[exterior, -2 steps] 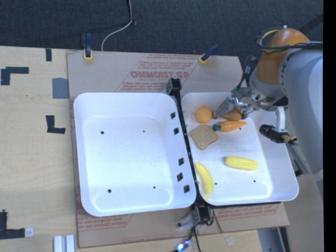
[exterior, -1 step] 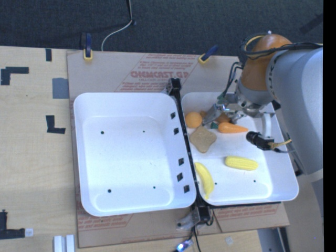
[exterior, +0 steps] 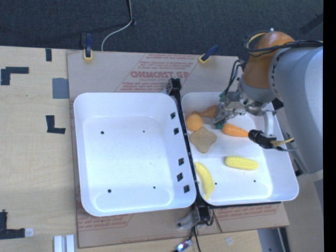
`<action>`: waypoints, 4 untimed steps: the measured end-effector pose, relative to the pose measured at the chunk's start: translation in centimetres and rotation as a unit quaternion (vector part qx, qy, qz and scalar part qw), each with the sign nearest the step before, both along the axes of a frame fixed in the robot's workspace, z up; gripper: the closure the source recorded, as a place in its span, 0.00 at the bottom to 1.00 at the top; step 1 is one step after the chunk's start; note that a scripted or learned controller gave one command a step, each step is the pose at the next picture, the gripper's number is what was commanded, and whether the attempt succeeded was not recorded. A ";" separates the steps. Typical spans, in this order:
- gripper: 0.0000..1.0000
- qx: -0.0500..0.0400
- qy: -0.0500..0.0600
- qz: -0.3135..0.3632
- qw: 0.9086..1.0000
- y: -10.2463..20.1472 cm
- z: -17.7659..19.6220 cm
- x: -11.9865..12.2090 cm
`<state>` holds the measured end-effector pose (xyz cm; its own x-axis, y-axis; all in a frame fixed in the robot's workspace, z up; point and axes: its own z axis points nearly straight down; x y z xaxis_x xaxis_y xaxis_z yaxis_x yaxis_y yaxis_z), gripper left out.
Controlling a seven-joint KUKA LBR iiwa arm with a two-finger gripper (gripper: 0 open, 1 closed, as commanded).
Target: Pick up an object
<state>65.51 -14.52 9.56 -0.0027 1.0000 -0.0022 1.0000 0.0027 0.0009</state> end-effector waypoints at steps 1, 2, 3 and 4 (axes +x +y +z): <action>1.00 0.001 -0.005 0.004 1.000 10.4 9.6 1.4; 1.00 -0.001 -0.004 -0.003 1.000 5.0 18.7 -1.3; 1.00 -0.002 -0.002 -0.005 1.000 -3.3 24.5 -4.3; 1.00 0.002 0.002 0.002 1.000 3.7 21.9 -3.6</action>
